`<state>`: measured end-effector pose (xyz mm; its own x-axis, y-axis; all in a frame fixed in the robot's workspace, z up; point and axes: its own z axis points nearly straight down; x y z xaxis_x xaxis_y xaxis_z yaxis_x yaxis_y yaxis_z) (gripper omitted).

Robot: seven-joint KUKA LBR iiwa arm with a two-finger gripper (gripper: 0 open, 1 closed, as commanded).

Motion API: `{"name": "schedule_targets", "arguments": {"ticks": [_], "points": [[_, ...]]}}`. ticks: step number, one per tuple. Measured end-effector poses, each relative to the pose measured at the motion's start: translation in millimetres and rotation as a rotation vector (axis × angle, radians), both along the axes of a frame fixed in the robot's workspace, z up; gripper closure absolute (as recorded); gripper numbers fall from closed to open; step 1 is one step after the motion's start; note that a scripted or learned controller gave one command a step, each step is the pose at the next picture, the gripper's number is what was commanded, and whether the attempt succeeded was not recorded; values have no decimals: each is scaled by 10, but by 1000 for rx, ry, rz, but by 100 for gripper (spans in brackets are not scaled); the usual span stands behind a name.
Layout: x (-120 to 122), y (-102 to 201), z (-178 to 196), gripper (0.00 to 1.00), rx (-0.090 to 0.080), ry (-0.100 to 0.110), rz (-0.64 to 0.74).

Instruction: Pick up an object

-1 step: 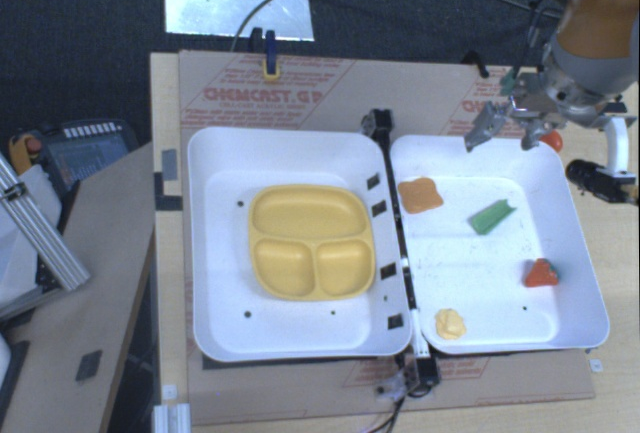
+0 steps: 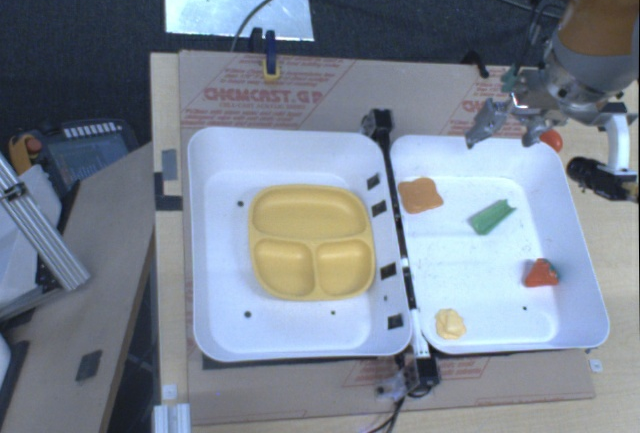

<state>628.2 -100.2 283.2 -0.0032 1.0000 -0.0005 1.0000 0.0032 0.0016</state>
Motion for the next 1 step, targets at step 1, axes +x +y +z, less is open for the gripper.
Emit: {"name": "schedule_targets", "arguments": {"ticks": [1], "points": [[-36,-93,-496,0,0,0,-2]]}}
